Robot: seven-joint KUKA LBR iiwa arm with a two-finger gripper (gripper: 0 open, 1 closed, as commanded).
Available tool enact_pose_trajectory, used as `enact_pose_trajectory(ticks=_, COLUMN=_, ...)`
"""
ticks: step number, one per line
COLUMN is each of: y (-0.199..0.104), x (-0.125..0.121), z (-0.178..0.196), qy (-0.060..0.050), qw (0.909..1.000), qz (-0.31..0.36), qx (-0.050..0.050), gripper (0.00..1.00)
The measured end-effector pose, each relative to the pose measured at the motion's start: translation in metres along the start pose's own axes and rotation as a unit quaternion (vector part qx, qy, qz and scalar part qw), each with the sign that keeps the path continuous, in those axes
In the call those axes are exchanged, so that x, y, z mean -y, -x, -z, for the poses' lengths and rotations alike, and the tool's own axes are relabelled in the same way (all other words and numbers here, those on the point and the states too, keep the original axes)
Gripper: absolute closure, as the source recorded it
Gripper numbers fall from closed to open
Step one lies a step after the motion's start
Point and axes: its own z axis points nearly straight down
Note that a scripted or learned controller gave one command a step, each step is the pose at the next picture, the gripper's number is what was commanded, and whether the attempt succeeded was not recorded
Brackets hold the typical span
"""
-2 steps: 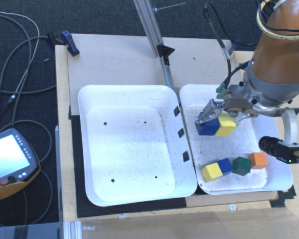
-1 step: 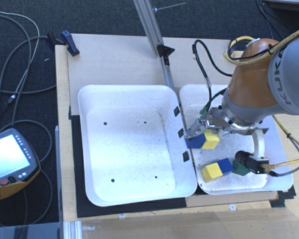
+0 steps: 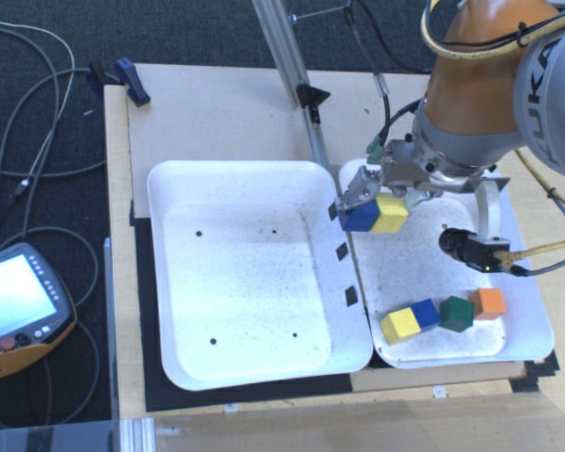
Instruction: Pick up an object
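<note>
My gripper [image 3: 377,207] hangs over the left edge of the right bin [image 3: 424,252], near the divide between the two bins. Between its fingers sits a blue-and-yellow block [image 3: 365,217], blue on the left and yellow on the right, apparently lifted off the bin floor. The grey finger [image 3: 356,192] presses on its left top. Along the right bin's front edge lie a yellow block [image 3: 401,325], a blue block [image 3: 425,314], a green block [image 3: 457,314] and an orange block [image 3: 491,302].
The left bin [image 3: 169,191] lies beside the right one. A metal pole [image 3: 282,45] slants down to the bins' back divide. The black camera unit [image 3: 469,248] on the wrist hangs over the right bin. A teach pendant [image 3: 19,309] rests far left.
</note>
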Motion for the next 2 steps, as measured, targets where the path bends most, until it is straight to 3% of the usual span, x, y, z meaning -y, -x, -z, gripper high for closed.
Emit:
enact_pose_trajectory(ticks=1, y=-0.059, x=0.0, z=-0.064, qy=-0.01, qw=1.0, qz=0.0, qx=0.0, gripper=1.0)
enact_pose_trajectory(ticks=2, y=-0.031, x=0.02, z=-0.094, qy=-0.009, qw=0.9999, qz=-0.005, qx=0.001, gripper=1.0)
